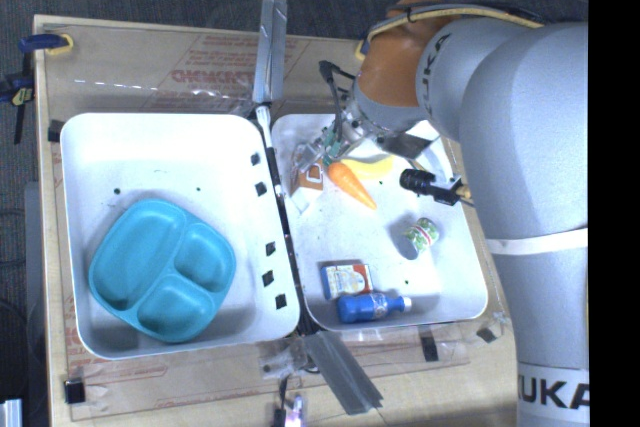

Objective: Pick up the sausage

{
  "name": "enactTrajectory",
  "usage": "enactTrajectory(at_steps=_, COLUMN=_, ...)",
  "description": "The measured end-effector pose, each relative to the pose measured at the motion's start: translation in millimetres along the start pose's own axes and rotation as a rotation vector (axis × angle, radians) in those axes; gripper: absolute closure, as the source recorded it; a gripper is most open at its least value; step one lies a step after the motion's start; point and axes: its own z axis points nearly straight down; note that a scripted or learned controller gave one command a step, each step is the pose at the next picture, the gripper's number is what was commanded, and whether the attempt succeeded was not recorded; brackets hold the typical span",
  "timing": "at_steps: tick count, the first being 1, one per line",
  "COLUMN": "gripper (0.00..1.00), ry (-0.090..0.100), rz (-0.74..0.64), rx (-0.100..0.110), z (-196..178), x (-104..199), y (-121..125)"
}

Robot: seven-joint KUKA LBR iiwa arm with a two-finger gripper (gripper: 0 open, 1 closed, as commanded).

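Well left of the carrot (353,183), a blue divided plate (160,267) lies in the left bin (85,140). Just left of the carrot, in the right bin (455,290), sits a small brownish piece, apparently the sausage (311,177). The jaws hang just above and left of the carrot, close over the sausage; whether they are open or closed cannot be told. Below the carrot lie a red box (345,276) and a blue bottle (370,306), with a small can (421,235) to its lower right. The grey arm (520,115) rises right of the carrot.
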Motion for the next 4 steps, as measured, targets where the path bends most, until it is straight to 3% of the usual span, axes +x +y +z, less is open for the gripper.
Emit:
enactTrajectory(at_steps=1, gripper=0.0, ry=0.001, rz=0.407, rx=0.0, z=0.4, x=-23.9, y=5.2)
enactTrajectory(at_steps=2, gripper=0.0, ry=-0.009, rz=0.687, rx=-0.001, z=1.6, x=-37.1, y=-4.5)
enactTrajectory(at_steps=3, gripper=0.0, ry=0.009, rz=0.727, rx=0.035, z=-11.5, x=-32.4, y=-54.6)
enactTrajectory(at_steps=4, gripper=0.0, ry=0.012, rz=0.609, rx=0.035, z=-14.1, x=33.4, y=-92.6)
